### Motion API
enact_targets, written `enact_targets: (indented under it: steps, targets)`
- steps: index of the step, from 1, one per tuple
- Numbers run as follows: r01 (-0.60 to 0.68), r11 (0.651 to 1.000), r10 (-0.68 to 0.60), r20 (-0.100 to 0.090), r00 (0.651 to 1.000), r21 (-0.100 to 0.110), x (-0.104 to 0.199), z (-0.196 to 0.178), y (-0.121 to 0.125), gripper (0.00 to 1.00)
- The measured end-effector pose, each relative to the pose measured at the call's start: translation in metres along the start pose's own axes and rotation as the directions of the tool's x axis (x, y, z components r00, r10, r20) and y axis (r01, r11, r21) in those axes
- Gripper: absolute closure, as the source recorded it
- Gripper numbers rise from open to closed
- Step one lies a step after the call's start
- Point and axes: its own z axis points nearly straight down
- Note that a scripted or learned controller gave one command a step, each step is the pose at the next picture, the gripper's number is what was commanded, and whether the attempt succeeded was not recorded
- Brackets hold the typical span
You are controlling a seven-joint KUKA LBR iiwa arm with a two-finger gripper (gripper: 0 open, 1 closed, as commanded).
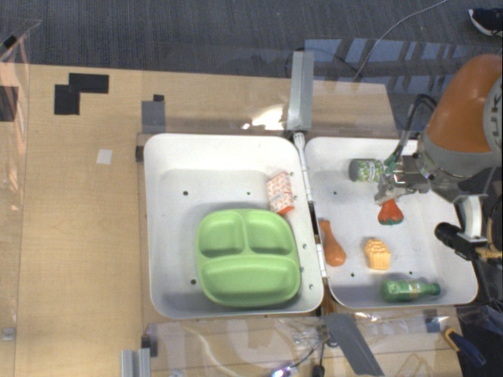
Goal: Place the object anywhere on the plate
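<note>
just glossy green three-compartment plate [248, 257]

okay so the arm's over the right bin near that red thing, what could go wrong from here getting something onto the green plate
1. The gripper sits just above the red object, and a firm hold on it cannot be confirmed; it may come up with nothing.
2. The green can lies close beside the gripper and could get knocked.
3. The green plate is in the left bin, with a small packet beside its far corner; a carried object must clear the bin walls and could land off the plate.
</note>
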Motion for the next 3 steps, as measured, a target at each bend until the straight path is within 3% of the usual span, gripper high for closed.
enact_targets:
  steps: [1,2,3]
  targets:
    - [0.093,0.996,-0.093,-0.002,0.996,0.003,0.065,0.013,-0.042,1.00]
    - [0.216,0.976,-0.216,-0.001,0.976,0.000,0.115,0.012,-0.034,1.00]
    - [0.560,0.828,-0.560,-0.001,0.828,-0.002,0.186,0.012,-0.011,1.00]
